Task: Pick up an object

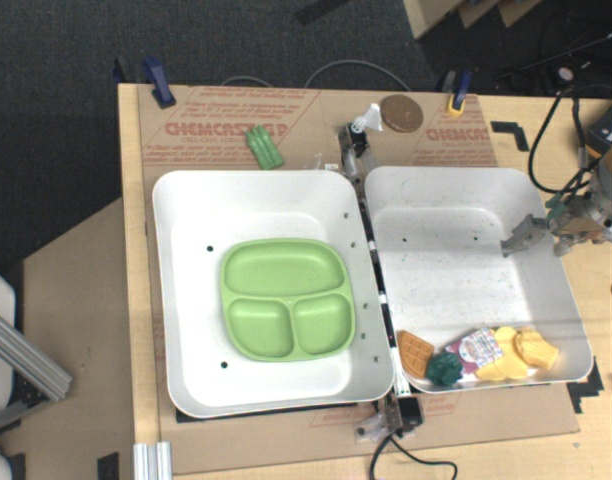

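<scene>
- Tan waffle-textured toy piece (416,352), flat, at the right bin's near-left corner.
- Dark green lumpy toy (445,369), just beside it.
- Pink-and-white packet (477,348), tilted.
- Yellow toy pieces (520,355), along the near edge.

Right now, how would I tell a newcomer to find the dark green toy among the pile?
Look in the right-hand white bin, along its near edge. Among the toys there, the dark green toy sits between the tan waffle piece and a pink-and-white packet; it alone is dark and bushy.

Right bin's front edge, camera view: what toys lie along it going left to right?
Waffle piece → dark green toy → pink-and-white wrapped item → yellow toys, all huddled together in the right bin.
</scene>
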Motion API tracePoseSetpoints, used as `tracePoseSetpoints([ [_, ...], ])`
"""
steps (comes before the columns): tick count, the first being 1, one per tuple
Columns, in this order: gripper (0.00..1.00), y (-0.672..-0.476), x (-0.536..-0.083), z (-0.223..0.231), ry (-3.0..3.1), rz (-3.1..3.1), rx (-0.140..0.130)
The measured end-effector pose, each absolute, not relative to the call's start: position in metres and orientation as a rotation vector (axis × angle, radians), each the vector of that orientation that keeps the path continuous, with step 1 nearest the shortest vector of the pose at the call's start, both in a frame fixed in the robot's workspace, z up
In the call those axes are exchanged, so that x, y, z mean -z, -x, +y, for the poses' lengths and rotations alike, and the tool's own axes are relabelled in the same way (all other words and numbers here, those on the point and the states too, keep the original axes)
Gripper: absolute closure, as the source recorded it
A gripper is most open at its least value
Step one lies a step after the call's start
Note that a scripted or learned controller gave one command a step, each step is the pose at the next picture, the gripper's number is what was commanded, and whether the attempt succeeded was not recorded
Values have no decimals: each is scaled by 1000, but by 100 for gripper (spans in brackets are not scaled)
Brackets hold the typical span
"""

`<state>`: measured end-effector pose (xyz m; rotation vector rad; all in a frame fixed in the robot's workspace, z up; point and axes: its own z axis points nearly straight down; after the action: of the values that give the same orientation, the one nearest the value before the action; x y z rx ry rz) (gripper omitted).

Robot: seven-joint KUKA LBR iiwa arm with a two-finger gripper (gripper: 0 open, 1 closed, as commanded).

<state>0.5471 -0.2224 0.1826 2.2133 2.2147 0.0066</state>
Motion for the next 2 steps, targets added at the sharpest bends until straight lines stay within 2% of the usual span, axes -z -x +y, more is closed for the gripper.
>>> tracePoseSetpoints([
  [1,0,-575,-81,-220,-2223,2231,-7],
  [2,0,-668,-84,-218,-2235,2242,5],
])
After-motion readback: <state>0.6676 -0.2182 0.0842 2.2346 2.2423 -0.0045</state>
